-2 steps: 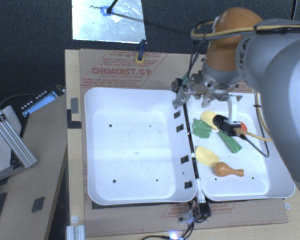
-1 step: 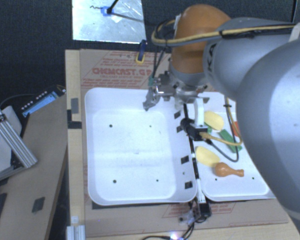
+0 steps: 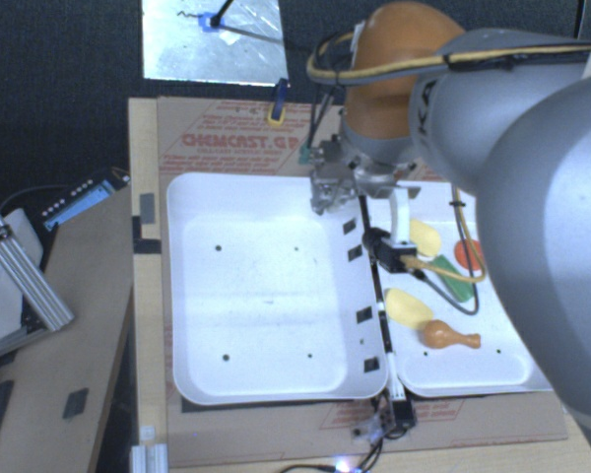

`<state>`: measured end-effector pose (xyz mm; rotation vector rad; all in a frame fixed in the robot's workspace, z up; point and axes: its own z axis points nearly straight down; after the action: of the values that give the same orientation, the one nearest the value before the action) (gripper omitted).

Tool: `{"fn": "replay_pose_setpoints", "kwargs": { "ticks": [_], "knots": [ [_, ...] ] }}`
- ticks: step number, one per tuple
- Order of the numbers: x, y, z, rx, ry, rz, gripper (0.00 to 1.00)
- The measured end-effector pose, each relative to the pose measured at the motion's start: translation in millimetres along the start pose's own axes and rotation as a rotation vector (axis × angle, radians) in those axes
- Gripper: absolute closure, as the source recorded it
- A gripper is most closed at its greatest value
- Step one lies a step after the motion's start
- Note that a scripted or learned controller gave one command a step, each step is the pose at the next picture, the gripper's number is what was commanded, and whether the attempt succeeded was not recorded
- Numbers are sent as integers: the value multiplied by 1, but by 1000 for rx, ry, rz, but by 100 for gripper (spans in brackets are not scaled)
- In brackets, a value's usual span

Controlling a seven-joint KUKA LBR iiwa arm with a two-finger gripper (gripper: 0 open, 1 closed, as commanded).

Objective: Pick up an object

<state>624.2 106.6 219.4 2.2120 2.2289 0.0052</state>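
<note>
Camera view: gripper apparently empty, toys well apart.

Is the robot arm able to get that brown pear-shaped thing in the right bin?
Probably yes. The brown pear-shaped toy lies in the open in the right bin, nothing on top. The gripper hangs nearby, over the divide between the bins.

Lab: bins on cardboard-covered bench.

right bin part hidden by arm
</note>
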Motion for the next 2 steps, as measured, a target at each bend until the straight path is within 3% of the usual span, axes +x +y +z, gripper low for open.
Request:
{"fn": "replay_pose_setpoints", "kwargs": {
  "ticks": [1,2],
  "knots": [
    [80,27,-8,-2,3,-4,100],
    [4,44,-29,-1,-3,12,100]
  ]
}}
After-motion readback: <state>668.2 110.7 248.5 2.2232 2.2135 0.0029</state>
